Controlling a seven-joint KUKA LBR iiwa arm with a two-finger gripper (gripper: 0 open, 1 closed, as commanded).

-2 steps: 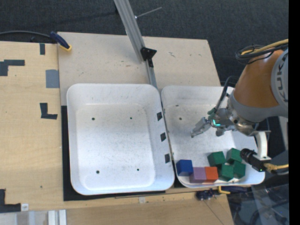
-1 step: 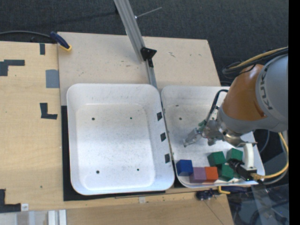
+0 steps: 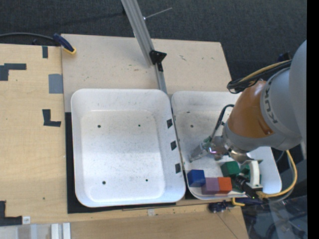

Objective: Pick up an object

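Camera view: the gripper (image 3: 202,151) hangs low in the right bin (image 3: 199,108), toward its centre; whether it is open or closed cannot be told. Candidate objects cluster at the bin's six o'clock, apart from it: blue block (image 3: 196,178), purple block (image 3: 212,185), orange block (image 3: 225,184), green block (image 3: 230,169).

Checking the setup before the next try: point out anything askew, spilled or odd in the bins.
Nothing looks spilled or damaged. The blue block, purple block, orange block and green block sit crowded into the near corner of the right bin, under the arm. Both bins carry dark speckling, like wear.
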